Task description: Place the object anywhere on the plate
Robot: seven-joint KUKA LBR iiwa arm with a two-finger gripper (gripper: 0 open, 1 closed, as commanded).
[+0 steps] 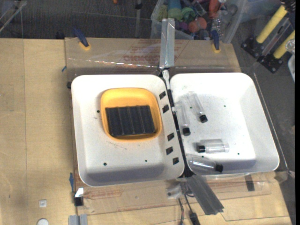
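Item, left white bin (89, 170), on the side far from where the arm reaches in: one yellow-orange shallow plastic plate (108, 97); on its middle lies a dark ribbed rectangular slab (130, 120), flat, within the rim.

Item, right white bin (262, 125), on the arm's near side: four clear plastic tubes with black caps; one slanted tube (196, 106) near the bin's middle; one tube by the divider (183, 118); one tube lying crosswise (214, 147); one tube at the front wall (202, 163).

Gripper: released or clenched, I cannot tell.

Judgement: if the slab is the object, it is already on the plate; if a tube, all remain in the near bin. The tubes look light, stiff, smooth and apt to roll; best taken across the barrel at mid-length; the crosswise one lies most apart.
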